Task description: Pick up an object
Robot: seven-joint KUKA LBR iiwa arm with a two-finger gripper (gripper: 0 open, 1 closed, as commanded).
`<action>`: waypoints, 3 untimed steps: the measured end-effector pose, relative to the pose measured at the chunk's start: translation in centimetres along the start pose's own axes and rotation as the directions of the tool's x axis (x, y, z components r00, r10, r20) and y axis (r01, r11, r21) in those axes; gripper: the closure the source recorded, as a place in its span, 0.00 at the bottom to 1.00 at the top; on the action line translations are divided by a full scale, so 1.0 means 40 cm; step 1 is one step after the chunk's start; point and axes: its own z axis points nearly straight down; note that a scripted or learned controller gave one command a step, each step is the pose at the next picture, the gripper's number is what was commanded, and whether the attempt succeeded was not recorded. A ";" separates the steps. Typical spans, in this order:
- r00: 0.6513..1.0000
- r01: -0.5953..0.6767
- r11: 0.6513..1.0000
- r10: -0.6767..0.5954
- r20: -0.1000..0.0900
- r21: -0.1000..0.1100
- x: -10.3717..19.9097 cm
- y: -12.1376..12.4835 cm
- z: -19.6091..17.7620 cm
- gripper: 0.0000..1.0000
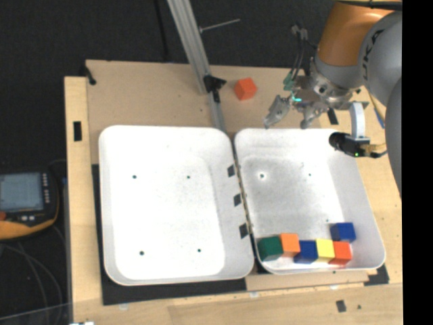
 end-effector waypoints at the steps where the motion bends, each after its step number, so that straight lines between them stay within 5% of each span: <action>1: 1.000 -0.010 1.000 0.010 0.001 0.009 -0.131 -0.183 0.121 0.00; 2: 1.000 -0.006 1.000 0.006 -0.001 0.010 -0.152 -0.314 0.364 0.00; 3: 1.000 -0.005 1.000 0.005 0.000 0.001 -0.141 -0.370 0.340 0.00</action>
